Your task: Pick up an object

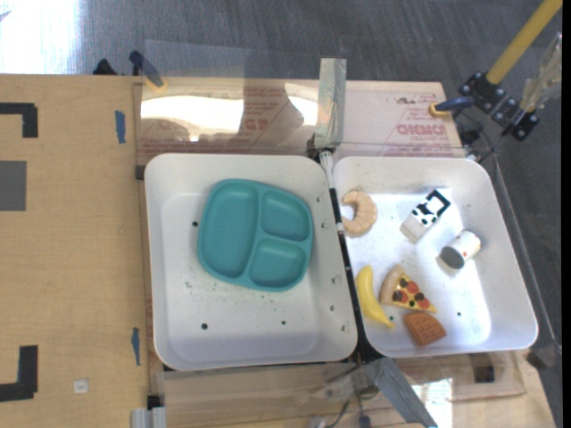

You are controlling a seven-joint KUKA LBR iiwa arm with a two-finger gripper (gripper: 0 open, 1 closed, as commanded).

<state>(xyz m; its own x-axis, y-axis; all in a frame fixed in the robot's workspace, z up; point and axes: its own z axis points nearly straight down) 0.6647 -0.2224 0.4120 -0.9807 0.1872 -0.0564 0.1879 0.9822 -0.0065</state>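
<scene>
The right bin [500,239] holds several small objects. A tan croissant [360,211] lies at its upper left. A white block with black markings [425,215] sits near the middle top, and a white cup on its side [458,250] lies just right of it. A yellow banana [370,296] rests along the left wall, with a pizza slice [407,291] beside it and a brown waffle-like cookie [425,329] below.
The left bin [169,328] carries a teal divided plate [254,234]. A cardboard sheet [67,239] covers the bench on the left. A yellow-handled clamp [508,69] stands at the upper right, beyond the bins.
</scene>
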